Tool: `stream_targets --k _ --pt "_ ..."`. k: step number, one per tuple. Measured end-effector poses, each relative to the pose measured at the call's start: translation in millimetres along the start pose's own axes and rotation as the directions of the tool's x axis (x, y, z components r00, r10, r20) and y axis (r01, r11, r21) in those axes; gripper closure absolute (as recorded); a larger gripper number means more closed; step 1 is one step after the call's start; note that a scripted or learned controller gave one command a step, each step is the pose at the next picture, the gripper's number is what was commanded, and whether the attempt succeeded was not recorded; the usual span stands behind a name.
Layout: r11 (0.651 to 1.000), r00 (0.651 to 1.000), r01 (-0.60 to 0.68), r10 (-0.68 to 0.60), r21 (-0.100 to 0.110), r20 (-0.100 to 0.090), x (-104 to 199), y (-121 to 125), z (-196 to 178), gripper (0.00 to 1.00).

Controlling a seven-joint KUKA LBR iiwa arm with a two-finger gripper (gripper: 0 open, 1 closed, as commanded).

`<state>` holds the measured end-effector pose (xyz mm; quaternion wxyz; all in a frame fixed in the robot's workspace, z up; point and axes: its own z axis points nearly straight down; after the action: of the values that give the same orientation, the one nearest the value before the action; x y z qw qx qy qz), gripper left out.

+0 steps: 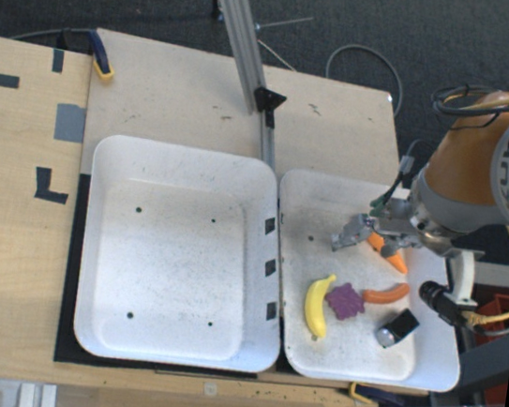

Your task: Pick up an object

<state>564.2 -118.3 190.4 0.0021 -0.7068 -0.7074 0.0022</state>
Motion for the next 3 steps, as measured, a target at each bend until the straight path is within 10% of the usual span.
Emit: stream_targets --k 2,3 --pt "1.000 1.000 0.000 0.000 -0.005 0.002 -1 -11 103 0.00" --pt "1.000 1.000 0.001 -0.001 -0.005 0.000 0 -11 91 1.00"
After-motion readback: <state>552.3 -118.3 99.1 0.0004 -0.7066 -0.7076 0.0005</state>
